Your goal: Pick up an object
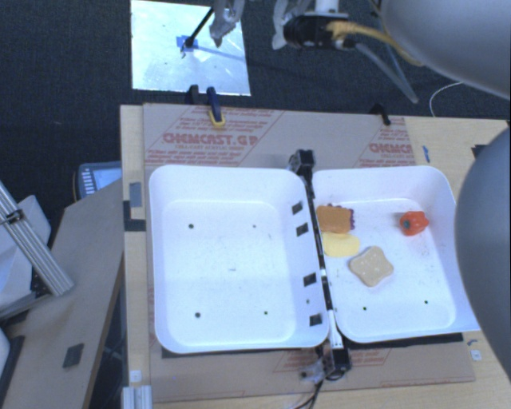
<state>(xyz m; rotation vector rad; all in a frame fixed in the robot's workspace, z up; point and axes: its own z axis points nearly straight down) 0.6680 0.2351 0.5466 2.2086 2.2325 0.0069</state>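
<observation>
Several small food toys lie in the right bin. An orange cracker-like piece with a purple edge sits by the bin's left wall, and a flat yellow piece lies just below it. A tan bread slice rests near the bin's middle, and a red-orange pepper sits toward the right. My gripper hangs high at the top edge of the view, above a shiny metal plate, far from both bins and with nothing seen in it.
The left bin stands beside the right one, joined by black clips. Both rest on a cardboard sheet on the wooden bench. The grey arm crosses the top right, and its body covers the right edge. An aluminium rail lies at left.
</observation>
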